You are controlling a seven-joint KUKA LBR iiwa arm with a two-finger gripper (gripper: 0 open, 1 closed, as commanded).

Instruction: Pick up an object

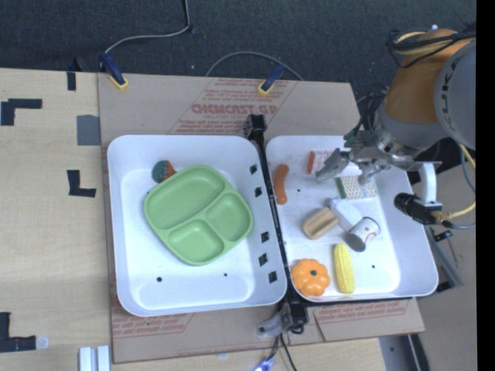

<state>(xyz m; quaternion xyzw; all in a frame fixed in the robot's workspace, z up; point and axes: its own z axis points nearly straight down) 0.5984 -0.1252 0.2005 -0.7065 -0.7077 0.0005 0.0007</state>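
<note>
Two white bins set side by side on desk. Gripper (349, 170) seen over right bin (402, 284), fingers spread, nothing held betw. them. Corn cob (343, 268), pumpkin (310, 277), bread roll (319, 223), sausage (280, 184) laid in right bin. Green tray (198, 214) placed in left bin (128, 230).

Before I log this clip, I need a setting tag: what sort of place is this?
Probably a robot lab's grasping bench, not a kitchen: two white bins taped onto cardboard, toy food such as a pumpkin and corn, and the arm's gripper reaching over the right bin.
</note>
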